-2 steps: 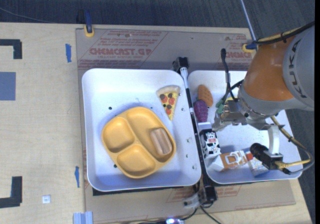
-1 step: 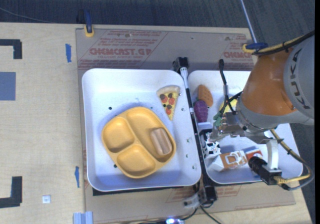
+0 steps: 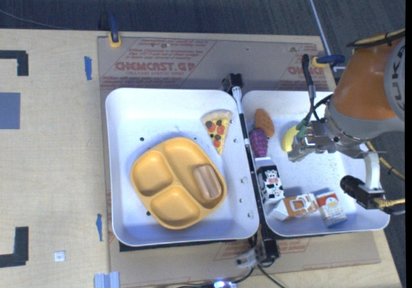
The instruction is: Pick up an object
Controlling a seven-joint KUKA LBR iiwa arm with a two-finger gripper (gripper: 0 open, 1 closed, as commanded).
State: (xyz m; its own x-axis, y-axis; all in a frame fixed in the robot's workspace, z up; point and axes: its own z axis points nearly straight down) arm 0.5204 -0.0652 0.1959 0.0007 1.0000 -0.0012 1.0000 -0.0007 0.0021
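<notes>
My gripper [image 3: 304, 146] hangs low over the middle of the right bin [image 3: 360, 223], below the grey wrist with its orange band. A small yellow fruit-like toy [image 3: 290, 138] lies right against the gripper's left side, partly hidden by it. To the left, along the bin's wall, lie a brown bread toy [image 3: 264, 122] and a purple grape bunch [image 3: 258, 143]. Nearer the front stand a cow-patterned carton [image 3: 271, 183], an orange-and-white carton [image 3: 299, 206] and a small box [image 3: 332, 210].
The left bin [image 3: 129, 113] holds a yellow divided plate [image 3: 154, 174] with a sausage toy [image 3: 206, 181] in its right compartment. A pizza slice toy [image 3: 217, 127] lies at that bin's back right. The raised divider between the bins [image 3: 248, 158] runs close to the grapes.
</notes>
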